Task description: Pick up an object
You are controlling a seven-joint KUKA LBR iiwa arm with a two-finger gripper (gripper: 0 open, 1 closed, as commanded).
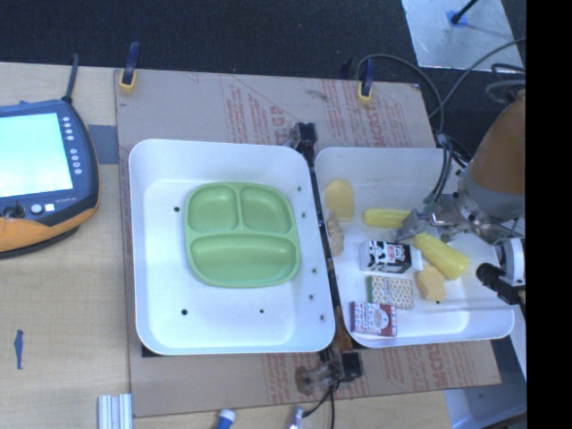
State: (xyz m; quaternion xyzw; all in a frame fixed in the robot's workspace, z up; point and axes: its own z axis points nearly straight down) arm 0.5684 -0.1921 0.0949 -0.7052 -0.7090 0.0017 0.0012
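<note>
In the right bin (465,329), near its right side, the jaws (427,220) hang low among the toy foods; whether they are released or clenched cannot be told, since the tips blur into the metal wrist parts and cables there. Nothing can be seen held between them. Just left of the jaws lies a short yellow piece (386,217), close to the tips, though contact cannot be judged. Just below and right of them lies a longer yellow piece (442,256), slanting down to the right, with a small tan block (430,284) beneath its lower end. Below and left of the jaws sits a black-and-white carton (386,256), then a speckled green packet (391,290), then a red-and-white box (374,319) near the bin's front wall. Further left, by the wall shared with the other bin, stands a pale yellow lump (339,198) with a small beige piece (335,237) under it. The grey arm (496,164) rises to the right of the jaws. Well to the left, the left bin (161,320) holds a green divided plate (241,234). Beyond that, at the counter's (54,329) left edge, lies a pendant (40,172) with a lit screen.
</note>
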